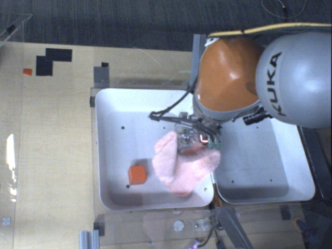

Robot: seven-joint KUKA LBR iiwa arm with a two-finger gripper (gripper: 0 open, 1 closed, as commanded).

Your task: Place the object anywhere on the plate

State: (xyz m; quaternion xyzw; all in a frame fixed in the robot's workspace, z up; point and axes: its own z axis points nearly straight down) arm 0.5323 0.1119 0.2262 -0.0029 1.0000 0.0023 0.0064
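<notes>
Light wooden tabletop [52, 154] bearing black angular markers [51, 60] and one small orange marker [27, 72]. Dark grey ribbed floor [129, 9] beyond its far edge.

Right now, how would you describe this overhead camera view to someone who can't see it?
A grey and orange robot arm reaches from the right over the left white bin, its gripper low above a crumpled pink cloth. A small orange block lies left of the cloth, and the right bin sits alongside.
</notes>
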